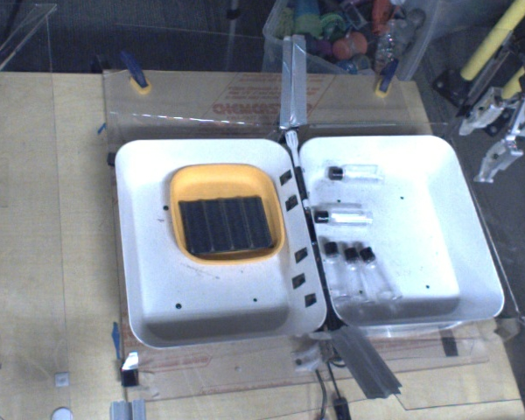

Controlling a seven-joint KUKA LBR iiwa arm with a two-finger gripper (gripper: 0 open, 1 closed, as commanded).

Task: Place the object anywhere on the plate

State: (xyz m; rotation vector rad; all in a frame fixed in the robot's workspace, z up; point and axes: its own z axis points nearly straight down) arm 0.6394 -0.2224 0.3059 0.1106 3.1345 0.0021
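Note:
A yellow plate sits in the left bin, with a dark ridged rectangular block lying flat on it. In the right bin lie several clear vials with black caps: one near the back, one at the middle left, and a cluster near the front left. My gripper hangs outside the right bin's far right corner, above the bench and apart from every vial. Nothing shows in it.
A clear tub of colourful toys stands behind the bins. A metal strip runs back from the divider between the bins. A yellow tube slants at the top right.

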